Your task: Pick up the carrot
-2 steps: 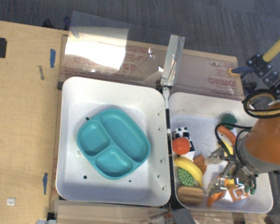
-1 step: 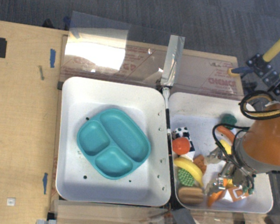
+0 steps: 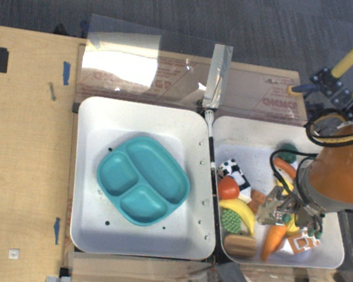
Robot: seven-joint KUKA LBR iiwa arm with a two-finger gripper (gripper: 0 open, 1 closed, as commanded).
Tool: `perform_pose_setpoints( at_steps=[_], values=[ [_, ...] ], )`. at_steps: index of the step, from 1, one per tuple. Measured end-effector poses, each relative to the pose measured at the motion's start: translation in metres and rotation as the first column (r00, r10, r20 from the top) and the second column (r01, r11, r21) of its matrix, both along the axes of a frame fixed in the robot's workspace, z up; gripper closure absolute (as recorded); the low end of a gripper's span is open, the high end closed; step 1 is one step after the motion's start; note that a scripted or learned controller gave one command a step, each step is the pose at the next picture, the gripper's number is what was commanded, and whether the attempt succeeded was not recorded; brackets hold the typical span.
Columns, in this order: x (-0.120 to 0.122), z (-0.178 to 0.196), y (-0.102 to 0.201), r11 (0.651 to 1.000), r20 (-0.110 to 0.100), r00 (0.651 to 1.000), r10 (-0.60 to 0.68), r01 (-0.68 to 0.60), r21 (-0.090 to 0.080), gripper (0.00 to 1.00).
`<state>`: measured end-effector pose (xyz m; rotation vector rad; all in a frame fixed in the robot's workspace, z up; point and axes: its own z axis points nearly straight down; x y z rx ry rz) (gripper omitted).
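Note:
The carrot [image 3: 271, 241], orange and tapering downward, lies in the right bin [image 3: 248, 134] near its front wall. My gripper [image 3: 285, 211] hangs just above the carrot's thick upper end, under the orange wrist band [image 3: 346, 175]. The gripper's body hides the carrot's top, and the view leaves unclear whether it touches the carrot.
Left of the carrot lie a banana [image 3: 239, 210], a red tomato [image 3: 228, 188], a green item [image 3: 230, 221] and a brown block [image 3: 240, 245]. A red-orange vegetable with a green top [image 3: 284, 164] lies behind the gripper. A teal divided plate [image 3: 144, 179] rests in the left bin [image 3: 90, 158].

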<state>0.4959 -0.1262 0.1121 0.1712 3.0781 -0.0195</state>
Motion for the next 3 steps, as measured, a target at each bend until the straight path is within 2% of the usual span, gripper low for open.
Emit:
perform_pose_setpoints(
  at_steps=[1, 2, 3],
  values=[
    [-0.003, 0.161, -0.035, 1.0, -0.04, 0.999, 0.004, -0.003, 0.01, 1.0],
    [-0.004, 0.156, -0.034, 1.0, -0.051, 0.999, 0.005, -0.005, 0.014, 0.0],
    [-0.019, 0.01, -0.026, 0.996, -0.067, 0.994, -0.09, 0.091, 0.019, 0.0]
  ],
)
